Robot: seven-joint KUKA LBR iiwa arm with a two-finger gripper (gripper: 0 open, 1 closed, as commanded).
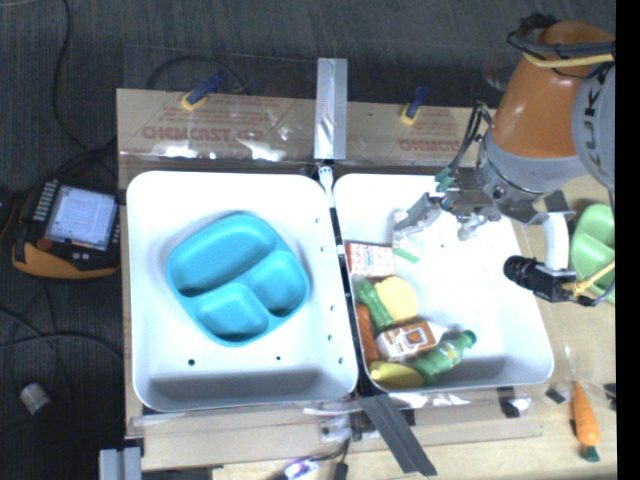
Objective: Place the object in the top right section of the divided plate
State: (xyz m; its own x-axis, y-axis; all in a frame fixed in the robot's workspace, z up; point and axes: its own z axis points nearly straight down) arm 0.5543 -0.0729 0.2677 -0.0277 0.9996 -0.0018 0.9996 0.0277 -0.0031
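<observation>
Nearest, toy food is heaped in the right bin: a small green bottle, a juice carton, a lemon. All look light, hard and slippery; the bottle's waist suits gripping. The blue divided plate sits leftward. Farther back, the claw hovers, and I cannot tell whether it is spread.

Light is even and fairly bright from above, leaving the white bins close to washed out, with soft shadows along their inner walls. Glare streaks the clear plastic sheet behind them. The picture is slightly soft and grainy, the dark floor dim.
</observation>
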